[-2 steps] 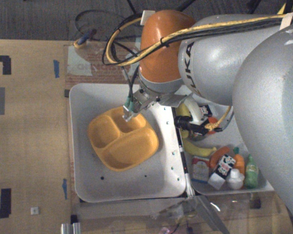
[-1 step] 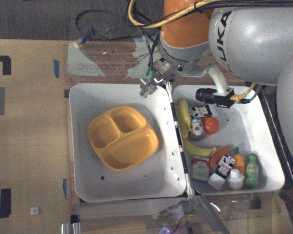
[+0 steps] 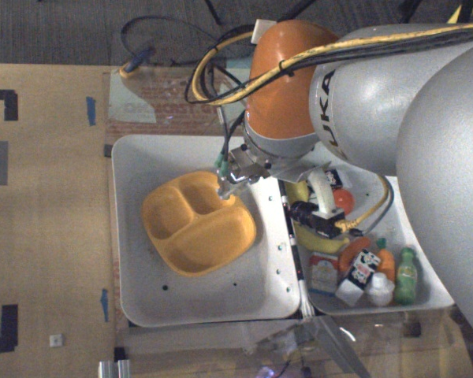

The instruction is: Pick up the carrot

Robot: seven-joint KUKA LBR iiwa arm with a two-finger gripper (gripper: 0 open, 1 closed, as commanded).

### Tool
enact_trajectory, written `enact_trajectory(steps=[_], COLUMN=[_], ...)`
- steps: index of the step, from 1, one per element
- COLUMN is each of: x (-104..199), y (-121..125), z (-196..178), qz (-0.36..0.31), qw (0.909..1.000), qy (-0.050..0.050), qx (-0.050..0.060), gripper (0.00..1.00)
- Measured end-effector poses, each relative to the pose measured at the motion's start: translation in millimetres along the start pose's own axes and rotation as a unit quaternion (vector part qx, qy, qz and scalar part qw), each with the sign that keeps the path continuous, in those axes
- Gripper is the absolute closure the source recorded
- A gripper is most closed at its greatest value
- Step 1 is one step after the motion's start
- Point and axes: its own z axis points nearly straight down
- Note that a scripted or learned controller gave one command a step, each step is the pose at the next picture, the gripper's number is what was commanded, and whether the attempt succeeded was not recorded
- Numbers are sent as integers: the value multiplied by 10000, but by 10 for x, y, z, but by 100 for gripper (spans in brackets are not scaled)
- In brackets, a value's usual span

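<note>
An orange carrot (image 3: 387, 263) lies in the right bin (image 3: 426, 302), partly hidden among the clutter near the bin's front right. My gripper (image 3: 229, 183) hangs over the left bin (image 3: 134, 164), at the upper right rim of a yellow divided plate (image 3: 197, 225). It is well to the left of the carrot, and nothing shows in its grasp. The orange wrist band and the grey arm cover the back of both bins.
The right bin is crowded: a banana (image 3: 316, 242), a red round fruit (image 3: 343, 201), a green bottle (image 3: 406, 275), a white carton (image 3: 357, 281) and a small red-labelled packet (image 3: 323, 275). A black cable part (image 3: 315, 219) hangs over the divider between the bins.
</note>
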Motion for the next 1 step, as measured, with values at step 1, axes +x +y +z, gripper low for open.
enact_trajectory(steps=[1], x=[-61], y=[307], z=[401], qz=[1824], qw=[9832], qy=[-4], qx=[-9], gripper=[100])
